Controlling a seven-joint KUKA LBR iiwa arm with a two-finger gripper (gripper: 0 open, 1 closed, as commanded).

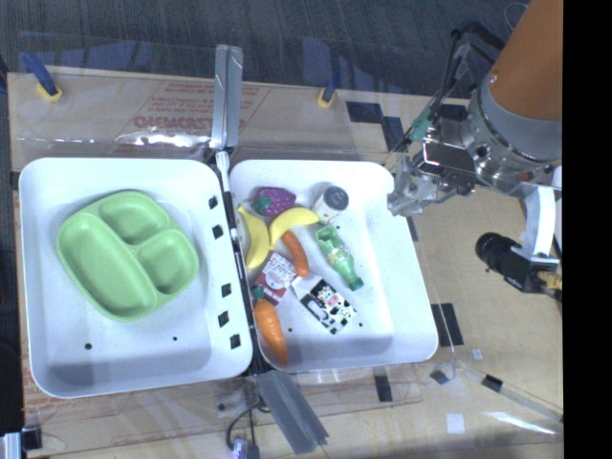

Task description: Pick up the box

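End effector (409, 197) above bin rim (400, 220)

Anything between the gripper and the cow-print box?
Yes. In the camera view, the green bottle lies between the gripper at the right bin's upper right rim and the box.

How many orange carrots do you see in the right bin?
2. One orange toy carrot lies mid-bin beside the yellow banana; the other orange carrot lies at the bin's near left corner. More may be hidden.
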